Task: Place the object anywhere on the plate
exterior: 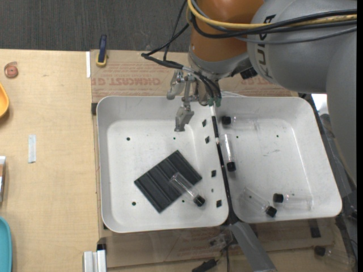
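I see the gripper (182, 107) over the left bin's (113, 152) far side, grasp indeterminate; tube (187, 188) rests on plate (161, 183).

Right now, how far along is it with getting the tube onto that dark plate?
Looks mostly done: one clear tube with a black cap already lies across the dark ribbed plate in the left bin. In hand: nothing seen between the fingers of the gripper, which hangs above the bin's far side. Left: more tubes lie in the right bin, if they count.
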Motion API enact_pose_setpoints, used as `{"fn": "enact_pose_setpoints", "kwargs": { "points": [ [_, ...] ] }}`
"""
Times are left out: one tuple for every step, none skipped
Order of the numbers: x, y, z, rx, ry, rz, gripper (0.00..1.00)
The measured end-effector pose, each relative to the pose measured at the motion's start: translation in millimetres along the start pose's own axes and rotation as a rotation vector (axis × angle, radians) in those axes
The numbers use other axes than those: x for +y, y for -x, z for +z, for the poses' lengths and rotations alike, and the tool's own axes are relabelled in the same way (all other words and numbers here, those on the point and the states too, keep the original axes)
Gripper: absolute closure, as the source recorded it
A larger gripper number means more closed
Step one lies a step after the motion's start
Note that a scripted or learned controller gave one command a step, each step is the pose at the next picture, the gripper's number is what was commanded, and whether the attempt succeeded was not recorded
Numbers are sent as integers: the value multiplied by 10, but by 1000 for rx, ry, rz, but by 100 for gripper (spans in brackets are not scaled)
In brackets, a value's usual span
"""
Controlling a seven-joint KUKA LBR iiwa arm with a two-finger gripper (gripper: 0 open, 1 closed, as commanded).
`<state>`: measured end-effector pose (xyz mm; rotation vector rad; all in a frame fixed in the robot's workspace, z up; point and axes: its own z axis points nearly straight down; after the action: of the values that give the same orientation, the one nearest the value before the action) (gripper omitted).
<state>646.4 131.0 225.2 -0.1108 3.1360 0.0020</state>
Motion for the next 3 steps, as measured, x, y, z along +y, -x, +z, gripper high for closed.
{"fn": "enact_pose_setpoints", "kwargs": {
  "points": [
    [-11, 13, -98, -5, 2, 6, 100],
    [655, 184, 65, -2, 2, -743, 100],
    [184, -561, -555, 1, 2, -958, 100]
  ]
}}
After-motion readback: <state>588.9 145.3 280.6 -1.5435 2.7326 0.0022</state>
